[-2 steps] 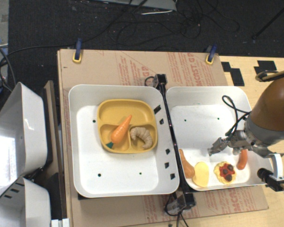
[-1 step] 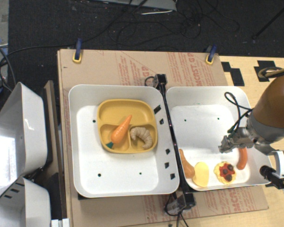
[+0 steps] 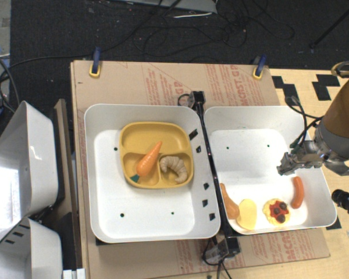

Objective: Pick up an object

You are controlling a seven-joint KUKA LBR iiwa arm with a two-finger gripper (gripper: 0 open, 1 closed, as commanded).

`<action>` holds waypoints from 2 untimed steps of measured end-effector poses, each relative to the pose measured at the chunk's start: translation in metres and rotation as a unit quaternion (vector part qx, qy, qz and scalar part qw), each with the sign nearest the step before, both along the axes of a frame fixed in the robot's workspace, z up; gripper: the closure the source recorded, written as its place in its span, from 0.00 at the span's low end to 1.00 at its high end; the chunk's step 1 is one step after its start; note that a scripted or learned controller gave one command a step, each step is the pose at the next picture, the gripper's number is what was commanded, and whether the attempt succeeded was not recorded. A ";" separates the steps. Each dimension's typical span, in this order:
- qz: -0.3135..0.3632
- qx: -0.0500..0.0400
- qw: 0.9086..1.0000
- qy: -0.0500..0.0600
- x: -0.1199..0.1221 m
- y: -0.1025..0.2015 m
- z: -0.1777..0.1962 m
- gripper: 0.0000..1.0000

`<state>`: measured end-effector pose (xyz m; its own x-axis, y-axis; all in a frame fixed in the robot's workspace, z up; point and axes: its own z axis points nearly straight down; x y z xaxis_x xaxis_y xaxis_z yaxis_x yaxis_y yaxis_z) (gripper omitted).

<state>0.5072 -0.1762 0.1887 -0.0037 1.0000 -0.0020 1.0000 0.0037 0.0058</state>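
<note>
Down at the front of the right white bin lie a pale yellow round slice, a small toy pizza with red bits and an orange-red toy sausage. Nothing is picked up yet (that job is left). At about eleven o'clock from the sausage hangs the grey gripper, holding nothing; I cannot tell how open it is.

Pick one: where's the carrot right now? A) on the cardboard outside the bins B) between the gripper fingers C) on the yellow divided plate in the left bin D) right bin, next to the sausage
C: the carrot lies on the yellow divided plate in the left bin, beside a pale croissant-like piece, while the gripper is over the right bin.
</note>
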 end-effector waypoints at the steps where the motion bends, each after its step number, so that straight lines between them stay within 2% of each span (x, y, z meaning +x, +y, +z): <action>1: 0.000 0.000 1.000 0.000 0.009 0.008 0.052 1.00; 2: 0.000 0.000 1.000 0.001 0.009 0.008 0.072 1.00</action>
<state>0.5167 -0.1684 0.2604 -0.0033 1.0000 -0.0018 1.0000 0.0033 0.0035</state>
